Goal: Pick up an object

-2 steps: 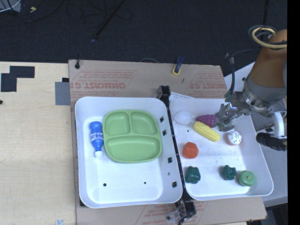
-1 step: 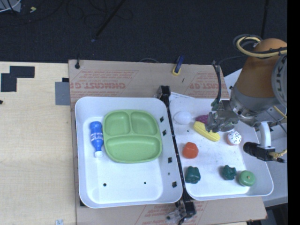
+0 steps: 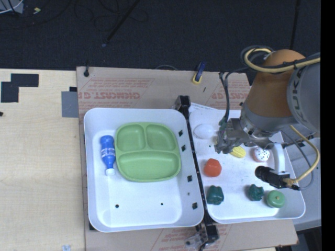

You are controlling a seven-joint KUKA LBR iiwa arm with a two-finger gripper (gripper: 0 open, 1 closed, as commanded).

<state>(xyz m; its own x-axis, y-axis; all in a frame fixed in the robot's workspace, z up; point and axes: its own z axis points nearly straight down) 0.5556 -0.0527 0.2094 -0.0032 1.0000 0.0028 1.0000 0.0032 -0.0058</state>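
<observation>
My gripper [image 3: 224, 143] hangs over the upper middle of the right bin [image 3: 298, 210], under the grey and orange arm. A yellow object [image 3: 238, 152] lies right beside it, touching or nearly so. Just below and left sits a red-orange round object [image 3: 212, 167]. A white object with dark dots [image 3: 261, 154] rests to the right of the yellow one. Near the bin's front lie two dark green pieces [image 3: 215, 194] [image 3: 255, 192] and a light green round object [image 3: 275, 198]. A pale white object [image 3: 203, 132] sits at the bin's upper left.
The left bin [image 3: 99, 203] holds a green divided plate [image 3: 147, 151] and a blue bottle [image 3: 107, 153] with a white cap lying beside it. A black divider [image 3: 191, 156] separates the two bins. Cardboard lies under both.
</observation>
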